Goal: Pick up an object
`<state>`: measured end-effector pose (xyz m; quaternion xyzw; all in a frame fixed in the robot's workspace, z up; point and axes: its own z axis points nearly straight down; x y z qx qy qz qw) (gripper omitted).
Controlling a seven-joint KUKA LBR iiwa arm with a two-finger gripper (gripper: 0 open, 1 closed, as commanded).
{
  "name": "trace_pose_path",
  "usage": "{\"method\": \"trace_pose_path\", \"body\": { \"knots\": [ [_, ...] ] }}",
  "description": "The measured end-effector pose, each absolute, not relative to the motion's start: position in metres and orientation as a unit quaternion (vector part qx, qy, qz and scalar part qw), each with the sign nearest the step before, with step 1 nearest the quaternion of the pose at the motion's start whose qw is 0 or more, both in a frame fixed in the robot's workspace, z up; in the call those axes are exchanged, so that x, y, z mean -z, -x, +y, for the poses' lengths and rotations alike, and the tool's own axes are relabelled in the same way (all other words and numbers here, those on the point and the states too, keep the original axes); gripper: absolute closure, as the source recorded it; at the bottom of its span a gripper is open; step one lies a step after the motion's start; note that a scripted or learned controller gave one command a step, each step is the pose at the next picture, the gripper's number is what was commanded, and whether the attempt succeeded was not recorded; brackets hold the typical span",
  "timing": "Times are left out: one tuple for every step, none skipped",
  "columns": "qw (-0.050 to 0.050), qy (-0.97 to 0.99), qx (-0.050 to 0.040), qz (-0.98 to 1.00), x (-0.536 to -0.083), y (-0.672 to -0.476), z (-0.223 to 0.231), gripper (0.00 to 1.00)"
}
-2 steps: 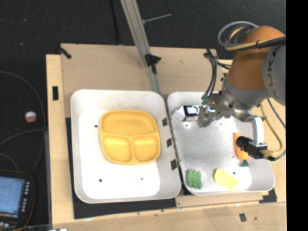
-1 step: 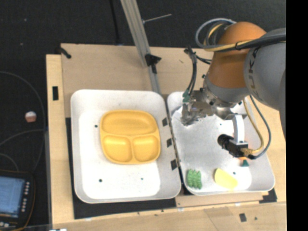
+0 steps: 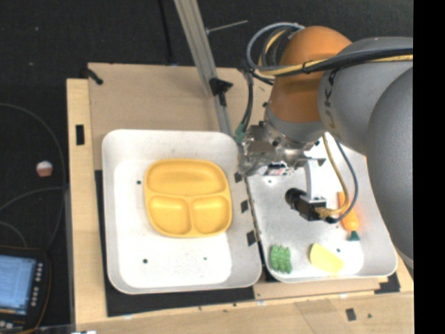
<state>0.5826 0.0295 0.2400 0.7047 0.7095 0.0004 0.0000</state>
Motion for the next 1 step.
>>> {"method": "trace_pose_path", "body": {
  "knots": [
    [0.000,-0.705,-0.0004,0.710,-0.2305,-0.5900,0.0799,1.00]
  ]
}}
